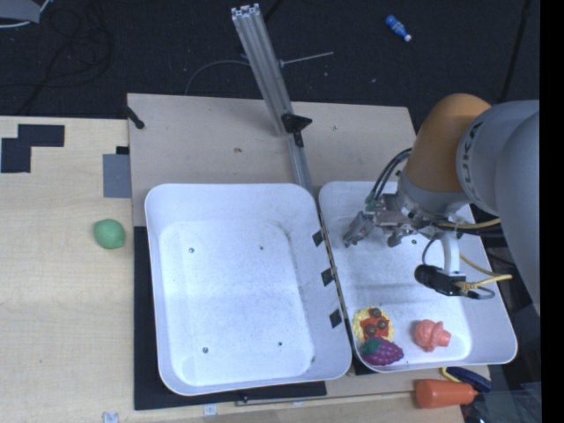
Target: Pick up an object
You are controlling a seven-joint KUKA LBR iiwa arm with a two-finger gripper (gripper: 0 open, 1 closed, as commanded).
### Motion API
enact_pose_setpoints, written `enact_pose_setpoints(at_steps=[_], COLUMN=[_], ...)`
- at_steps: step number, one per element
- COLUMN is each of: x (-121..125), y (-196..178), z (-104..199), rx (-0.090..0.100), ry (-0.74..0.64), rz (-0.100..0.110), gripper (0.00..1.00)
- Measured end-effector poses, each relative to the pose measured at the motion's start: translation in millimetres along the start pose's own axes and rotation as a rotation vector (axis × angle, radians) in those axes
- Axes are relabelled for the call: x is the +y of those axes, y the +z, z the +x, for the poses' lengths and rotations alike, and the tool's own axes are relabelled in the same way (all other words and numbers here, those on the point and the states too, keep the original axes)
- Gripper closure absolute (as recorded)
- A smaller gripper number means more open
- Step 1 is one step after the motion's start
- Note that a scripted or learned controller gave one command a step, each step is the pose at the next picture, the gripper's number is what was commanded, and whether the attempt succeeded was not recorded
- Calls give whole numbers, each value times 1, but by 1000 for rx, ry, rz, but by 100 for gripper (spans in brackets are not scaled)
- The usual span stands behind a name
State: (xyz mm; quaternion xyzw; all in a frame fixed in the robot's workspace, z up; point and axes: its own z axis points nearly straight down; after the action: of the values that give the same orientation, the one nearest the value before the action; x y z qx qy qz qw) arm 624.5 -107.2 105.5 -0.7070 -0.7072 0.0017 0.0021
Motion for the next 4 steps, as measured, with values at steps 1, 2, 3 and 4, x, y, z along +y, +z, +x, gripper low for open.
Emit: enact_pose_setpoints(at_steps=[1,2,3,4], x=[1,2,2,8], y=[-13,-55,-108,-118], z=[-1,1,0,46], rx=[-1,-1,-1,0], ry=[2,1,1,-2], rz=[-5,-9,-9,-6], gripper=[100,100,100,100])
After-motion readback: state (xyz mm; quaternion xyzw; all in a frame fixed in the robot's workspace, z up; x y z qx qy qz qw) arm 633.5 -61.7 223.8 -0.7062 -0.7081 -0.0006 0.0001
